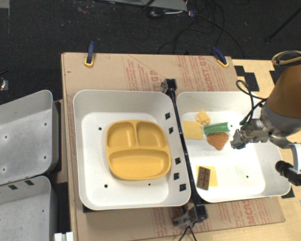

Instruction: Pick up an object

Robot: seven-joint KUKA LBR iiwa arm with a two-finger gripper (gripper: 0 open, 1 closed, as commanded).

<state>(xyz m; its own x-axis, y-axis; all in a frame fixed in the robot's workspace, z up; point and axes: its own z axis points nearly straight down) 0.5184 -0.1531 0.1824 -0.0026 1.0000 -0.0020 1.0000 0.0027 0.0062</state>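
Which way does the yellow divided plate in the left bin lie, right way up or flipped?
Right way up: the yellow plate shows its three hollow compartments, facing upward.

We are seeing a yellow three-compartment plastic plate (138,150) lying in the left white bin (85,134), while our dark two-finger gripper (237,140) is hovering in the right white bin (256,185) just beside an orange carrot-like toy with green top (218,136)

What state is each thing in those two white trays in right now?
Yellow divided plate: upright, lying flat in the left bin, nothing on it.
Yellow cheese slice: flat in the right bin.
Green piece: lying on its side, against the orange-brown piece.
Chocolate bar: flat, partly on a yellow card.
End effector: low beside the orange-brown piece, grip unclear.
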